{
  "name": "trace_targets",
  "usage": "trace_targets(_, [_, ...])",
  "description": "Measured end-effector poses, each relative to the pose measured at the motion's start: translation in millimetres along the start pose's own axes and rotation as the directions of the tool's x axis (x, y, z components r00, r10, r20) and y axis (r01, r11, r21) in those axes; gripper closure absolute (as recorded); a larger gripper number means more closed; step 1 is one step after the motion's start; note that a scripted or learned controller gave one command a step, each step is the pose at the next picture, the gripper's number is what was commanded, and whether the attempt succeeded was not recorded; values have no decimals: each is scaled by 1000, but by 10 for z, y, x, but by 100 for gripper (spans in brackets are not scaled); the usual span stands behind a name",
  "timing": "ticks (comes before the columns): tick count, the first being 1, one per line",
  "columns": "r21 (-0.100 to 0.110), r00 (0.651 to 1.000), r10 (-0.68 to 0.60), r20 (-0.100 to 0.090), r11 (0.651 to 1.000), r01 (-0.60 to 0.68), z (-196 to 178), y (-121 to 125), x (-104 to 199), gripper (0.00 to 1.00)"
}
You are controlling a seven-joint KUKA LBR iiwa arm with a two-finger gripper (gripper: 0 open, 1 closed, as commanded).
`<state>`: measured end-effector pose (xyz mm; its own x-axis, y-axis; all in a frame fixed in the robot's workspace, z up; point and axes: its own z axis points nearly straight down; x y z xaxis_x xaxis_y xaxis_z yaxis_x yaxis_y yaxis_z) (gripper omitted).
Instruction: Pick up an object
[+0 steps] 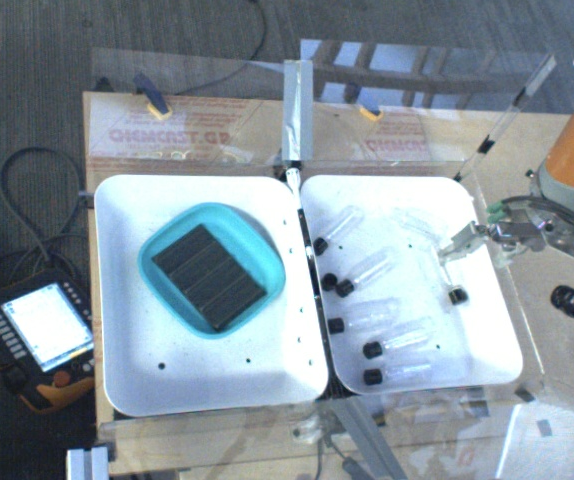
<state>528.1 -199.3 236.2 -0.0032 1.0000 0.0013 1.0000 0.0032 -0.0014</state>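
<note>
Camera view looks down on a desk [557, 368] carrying two white bins side by side. Writing comes first: red lettering runs across the pale board [187, 133] behind the left bin [117, 368] and again behind the right bin [487, 353], but it seems mirrored and is too faint to read. A control pendant [37, 333] with a lit screen lies on the floor at the left, its text too small to make out. The left bin holds one teal dish [162, 243], and in that dish lies one black ribbed rectangular block [210, 276], its long axis running from upper left to lower right. The right bin holds clear tubes with black caps [372, 349]; seven caps can be counted, though the transparent bodies are faint against the white. Most tubes lie on a diagonal, cap toward the lower left and body toward the upper right; the two nearest the front edge lie closer to level, caps to the left. One cap [457, 295] sits apart by the right wall. The gripper [462, 243] hangs over the right side of that bin, just above this lone cap and pointing left; whether it is open or closed cannot be told, and no tube is seen in it. Two blue clamps [152, 98] grip the board at the back.
</note>
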Motion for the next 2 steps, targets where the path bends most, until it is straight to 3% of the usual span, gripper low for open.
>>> trace_targets(1, [0, 985, -174, 0, 985, 174, 412, -185, 500, 0])
trace_targets(2, [0, 938, -346, 3, 938, 346, 489, 502, 476, 0])
